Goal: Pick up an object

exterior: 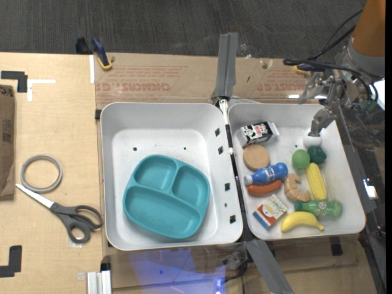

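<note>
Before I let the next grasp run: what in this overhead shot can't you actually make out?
- Two-finger gripper over the right white bin: fingers too small and blurred to judge.
- Dark green round toy: partly behind the light green ball and gripper tip, identity unclear.
- Small black-and-white carton: print too small to read.
- Grey and orange arm: cut off by the frame's right edge.

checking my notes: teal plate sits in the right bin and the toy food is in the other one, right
Not quite. The camera view shows the teal plate in the left bin, not the right. The toy food, such as the banana and corn, lies in the other bin, the right one.
</note>
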Controlling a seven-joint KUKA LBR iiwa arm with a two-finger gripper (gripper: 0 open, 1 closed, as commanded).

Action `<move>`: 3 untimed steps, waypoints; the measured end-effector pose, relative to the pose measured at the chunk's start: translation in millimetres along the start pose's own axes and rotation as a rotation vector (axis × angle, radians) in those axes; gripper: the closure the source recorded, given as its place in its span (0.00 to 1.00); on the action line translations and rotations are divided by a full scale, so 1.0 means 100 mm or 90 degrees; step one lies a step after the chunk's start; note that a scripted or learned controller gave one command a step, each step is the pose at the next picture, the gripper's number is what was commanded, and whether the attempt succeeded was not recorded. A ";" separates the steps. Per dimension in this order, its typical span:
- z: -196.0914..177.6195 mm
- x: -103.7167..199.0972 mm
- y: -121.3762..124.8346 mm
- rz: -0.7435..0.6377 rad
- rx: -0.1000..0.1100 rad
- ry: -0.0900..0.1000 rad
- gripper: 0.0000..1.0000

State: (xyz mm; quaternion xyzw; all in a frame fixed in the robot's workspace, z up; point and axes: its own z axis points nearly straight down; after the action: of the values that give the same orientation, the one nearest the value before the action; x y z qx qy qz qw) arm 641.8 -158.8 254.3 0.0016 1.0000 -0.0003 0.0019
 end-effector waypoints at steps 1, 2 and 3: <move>1.61 0.50 0.07 0.055 0.000 0.000 0.00; 1.61 0.91 0.25 0.088 0.000 0.001 0.00; 1.62 1.07 0.58 0.097 0.000 0.001 0.00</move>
State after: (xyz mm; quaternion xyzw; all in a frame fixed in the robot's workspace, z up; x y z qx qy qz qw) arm 535.4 -101.0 92.4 0.0777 0.9970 0.0000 0.0013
